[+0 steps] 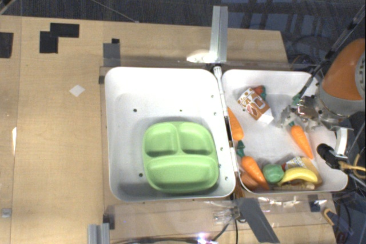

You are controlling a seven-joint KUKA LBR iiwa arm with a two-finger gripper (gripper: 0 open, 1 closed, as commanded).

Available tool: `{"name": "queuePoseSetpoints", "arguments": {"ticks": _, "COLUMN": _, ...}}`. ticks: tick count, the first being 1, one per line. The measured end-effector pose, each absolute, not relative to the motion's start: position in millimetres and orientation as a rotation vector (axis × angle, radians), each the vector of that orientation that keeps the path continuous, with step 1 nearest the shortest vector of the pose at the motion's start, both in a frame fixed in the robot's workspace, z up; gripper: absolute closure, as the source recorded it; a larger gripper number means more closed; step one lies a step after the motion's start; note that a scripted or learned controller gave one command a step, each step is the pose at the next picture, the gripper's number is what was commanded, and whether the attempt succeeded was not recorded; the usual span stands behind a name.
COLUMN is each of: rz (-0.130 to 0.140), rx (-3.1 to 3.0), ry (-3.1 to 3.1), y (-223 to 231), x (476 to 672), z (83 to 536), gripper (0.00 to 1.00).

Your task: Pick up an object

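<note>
Nearest us in the right white bin lie a yellow banana and a green pepper. Farther back, an orange plastic carrot rests just beside the jaws, whose state we cannot tell.

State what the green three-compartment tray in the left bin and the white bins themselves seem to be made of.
Green three-compartment tray: probably moulded plastic, matte to satin; even colour, rounded corners, soft sheen.
White bins: likely thin formed plastic or painted metal; smooth walls with faint highlights. The look leaves it open.
</note>
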State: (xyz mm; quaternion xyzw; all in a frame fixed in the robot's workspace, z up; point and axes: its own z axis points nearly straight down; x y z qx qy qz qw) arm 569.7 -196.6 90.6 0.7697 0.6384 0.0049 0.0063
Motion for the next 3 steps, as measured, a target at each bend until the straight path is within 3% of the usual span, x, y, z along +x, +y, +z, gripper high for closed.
{"name": "queuePoseSetpoints", "arguments": {"ticks": 1, "rz": 0.027, "rx": 2.407, "ry": 1.995, "y": -194.9, "x": 572.7, "z": 103.6, "gripper": 1.00}}
{"name": "queuePoseSetpoints", "arguments": {"ticks": 2, "rz": 0.019, "rx": 2.407, "ry": 1.998, "y": -199.6, "x": 566.0, "z": 92.1, "gripper": 1.00}}
{"name": "queuePoseSetpoints", "arguments": {"ticks": 3, "rz": 0.008, "rx": 2.543, "ry": 1.837, "y": -145.8, "x": 586.2, "z": 211.0, "gripper": 1.00}}
